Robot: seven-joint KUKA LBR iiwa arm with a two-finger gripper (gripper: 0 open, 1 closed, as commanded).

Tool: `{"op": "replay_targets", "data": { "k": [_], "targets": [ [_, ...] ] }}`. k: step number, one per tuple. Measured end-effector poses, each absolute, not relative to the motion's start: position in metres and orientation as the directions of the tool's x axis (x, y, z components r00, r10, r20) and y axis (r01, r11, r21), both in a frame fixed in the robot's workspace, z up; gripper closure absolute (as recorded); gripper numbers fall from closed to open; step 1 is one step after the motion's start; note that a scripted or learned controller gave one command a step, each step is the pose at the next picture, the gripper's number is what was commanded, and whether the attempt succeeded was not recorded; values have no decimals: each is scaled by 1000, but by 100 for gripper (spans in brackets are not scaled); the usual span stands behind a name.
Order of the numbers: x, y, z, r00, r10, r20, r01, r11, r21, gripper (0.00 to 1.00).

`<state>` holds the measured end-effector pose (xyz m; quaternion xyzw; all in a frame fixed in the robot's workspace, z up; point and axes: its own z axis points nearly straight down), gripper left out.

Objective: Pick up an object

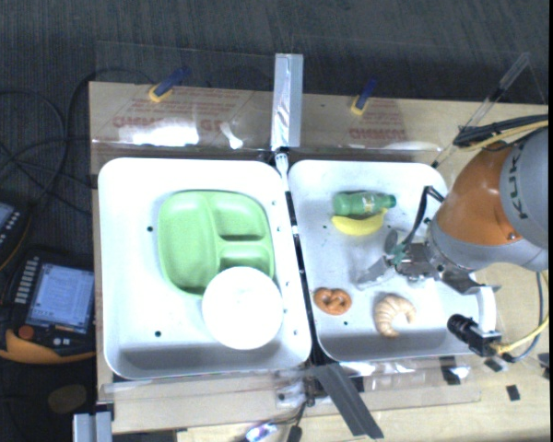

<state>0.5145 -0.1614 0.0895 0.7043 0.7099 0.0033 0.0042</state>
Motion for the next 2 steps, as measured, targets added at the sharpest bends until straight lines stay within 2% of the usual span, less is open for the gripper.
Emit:
{"op": "replay_targets", "data": {
  "k": [1,2],
  "targets": [
    [565,-119,124,-7,1000,0,1000,7,-2,0],
    [656,-101,93,25,1000,-1,1000,-25,15,0]
  ]
}}
